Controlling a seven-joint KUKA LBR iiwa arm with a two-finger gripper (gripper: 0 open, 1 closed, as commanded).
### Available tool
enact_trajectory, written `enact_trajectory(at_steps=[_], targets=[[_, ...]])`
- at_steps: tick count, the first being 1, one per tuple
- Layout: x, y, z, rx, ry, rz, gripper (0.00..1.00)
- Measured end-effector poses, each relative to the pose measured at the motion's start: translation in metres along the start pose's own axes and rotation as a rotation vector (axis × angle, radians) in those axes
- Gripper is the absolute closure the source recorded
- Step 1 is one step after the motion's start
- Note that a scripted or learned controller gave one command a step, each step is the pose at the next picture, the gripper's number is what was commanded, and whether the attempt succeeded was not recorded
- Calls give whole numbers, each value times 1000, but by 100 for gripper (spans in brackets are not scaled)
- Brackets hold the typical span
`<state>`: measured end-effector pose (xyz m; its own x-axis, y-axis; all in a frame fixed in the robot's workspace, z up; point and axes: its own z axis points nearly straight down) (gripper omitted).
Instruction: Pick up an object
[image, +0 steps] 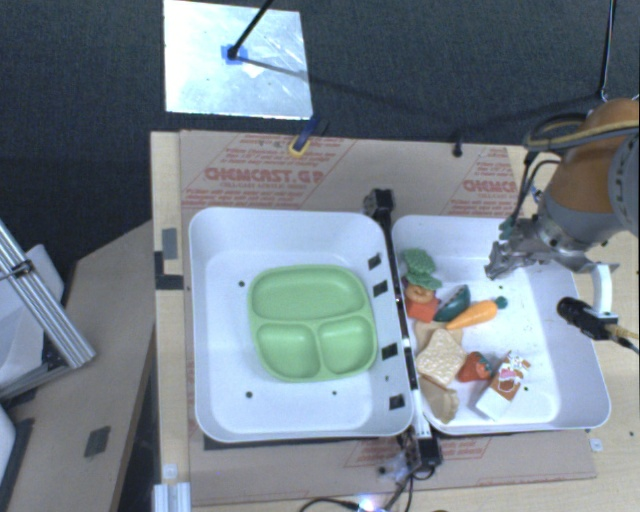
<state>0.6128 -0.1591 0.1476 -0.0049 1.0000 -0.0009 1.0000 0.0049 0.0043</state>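
Two white bins side by side on the bench. Left bin (215, 250), centre-left of frame: holds a green divided tray (308, 322), three compartments, one wide above two smaller below.

Right bin (575, 385), right of centre: toy food clustered along its left half. Items noted:
- green leafy piece (420, 266), upper left of the bin
- small orange-red piece (420, 300) just below it
- dark teal piece (455, 300), near the carrot's upper left
- carrot (472, 314), orange; long axis runs lower left to upper right, slightly tilted from horizontal; green end points right toward bin centre, the other end down-left toward the divider
- cracker-like tan slab (440, 358) below the carrot, a paler bread-like piece (438, 400) under it
- red strawberry-like piece (474, 367), touching the slab's right edge
- small white printed box (503, 388), lower centre of the bin

Arm enters from the upper right of frame; orange band visible above the wrist. Gripper (500, 262) sits over the upper part of the right bin, up and right of the carrot, apart from it. Nothing visible between the fingers; whether they are spread or closed cannot be told from this angle
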Motion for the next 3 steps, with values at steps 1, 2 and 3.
enact_trajectory(at_steps=[1, 2, 3], targets=[[0, -5, -45, 0, 0, 0, 100], [0, -3, -79, 0, 0, -1, 100], [54, 18, -88, -1, 2, -5, 100]])
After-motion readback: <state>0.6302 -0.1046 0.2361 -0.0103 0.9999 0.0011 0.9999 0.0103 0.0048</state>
